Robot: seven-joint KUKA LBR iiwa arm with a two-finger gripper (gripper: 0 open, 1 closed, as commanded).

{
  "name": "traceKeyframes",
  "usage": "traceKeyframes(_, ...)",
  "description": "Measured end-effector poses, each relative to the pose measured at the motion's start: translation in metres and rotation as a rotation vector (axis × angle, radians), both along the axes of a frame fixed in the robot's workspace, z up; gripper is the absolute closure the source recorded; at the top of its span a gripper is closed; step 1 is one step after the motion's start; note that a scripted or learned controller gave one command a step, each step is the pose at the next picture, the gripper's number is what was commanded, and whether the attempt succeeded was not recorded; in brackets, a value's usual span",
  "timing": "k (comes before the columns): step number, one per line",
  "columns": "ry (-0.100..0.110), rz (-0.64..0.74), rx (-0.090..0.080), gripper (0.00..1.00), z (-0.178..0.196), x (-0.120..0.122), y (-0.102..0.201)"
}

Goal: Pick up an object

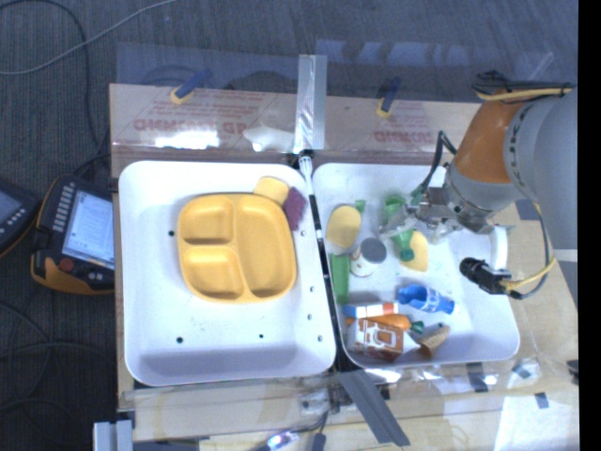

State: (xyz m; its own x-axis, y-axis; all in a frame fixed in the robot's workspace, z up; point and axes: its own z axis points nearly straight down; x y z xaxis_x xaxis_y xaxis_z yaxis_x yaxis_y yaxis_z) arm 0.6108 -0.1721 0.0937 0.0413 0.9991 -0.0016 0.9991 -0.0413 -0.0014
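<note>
The arm (549, 172) has a smooth, rounded light-grey casing, with a broad orange band (484, 148) encircling the section above the wrist. Below the band sits a grey metallic wrist assembly (451, 205) of darker, blockier parts, with a thin black cable looping along its side. A white bracket-like piece (499, 249) and a black cylindrical fitting (477, 272) are mounted on the lower side, and a yellow cable (533, 280) runs from that fitting back toward the arm body.
</note>
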Motion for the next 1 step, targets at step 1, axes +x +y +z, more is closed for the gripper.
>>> traceKeyframes(1,0.002,0.001,0.002,1.00,0.0083,-0.0001,0.0011)
